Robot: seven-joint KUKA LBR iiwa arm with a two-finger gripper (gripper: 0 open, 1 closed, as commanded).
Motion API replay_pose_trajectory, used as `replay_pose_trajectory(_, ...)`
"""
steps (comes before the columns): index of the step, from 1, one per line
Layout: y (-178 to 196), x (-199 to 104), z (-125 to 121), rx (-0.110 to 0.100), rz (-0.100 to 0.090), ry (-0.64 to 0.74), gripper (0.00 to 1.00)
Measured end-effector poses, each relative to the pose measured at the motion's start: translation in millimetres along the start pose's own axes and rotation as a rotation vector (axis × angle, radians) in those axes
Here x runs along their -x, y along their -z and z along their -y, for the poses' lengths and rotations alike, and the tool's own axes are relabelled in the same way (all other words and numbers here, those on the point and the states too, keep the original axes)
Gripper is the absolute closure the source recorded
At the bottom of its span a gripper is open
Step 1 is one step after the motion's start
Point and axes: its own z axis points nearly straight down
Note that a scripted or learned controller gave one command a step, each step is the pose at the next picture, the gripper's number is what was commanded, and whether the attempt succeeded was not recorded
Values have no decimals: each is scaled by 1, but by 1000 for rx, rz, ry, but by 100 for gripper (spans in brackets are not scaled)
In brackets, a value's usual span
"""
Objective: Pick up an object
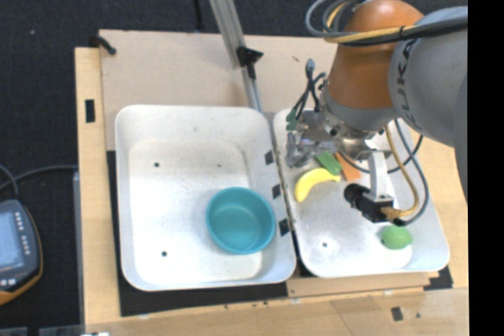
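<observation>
- Arm enters from the right of the frame, wrist bent down over the upper left part of the right bin.
- Gripper sits low by that bin's left wall. Whether it is open or closed cannot be told, and no held object can be made out.
- Yellow banana lies just below the gripper, on the bin floor, at frame centre.
- Orange piece is beside the banana's upper end, partly under the wrist.
- Green ball is in the lower right of the same bin.
- Blue bowl stands upright in the lower right corner of the left bin.
</observation>
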Motion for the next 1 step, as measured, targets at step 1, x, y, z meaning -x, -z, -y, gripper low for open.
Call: replay_pose_trajectory(1,-6,-57,16,-3,1,-5,100)
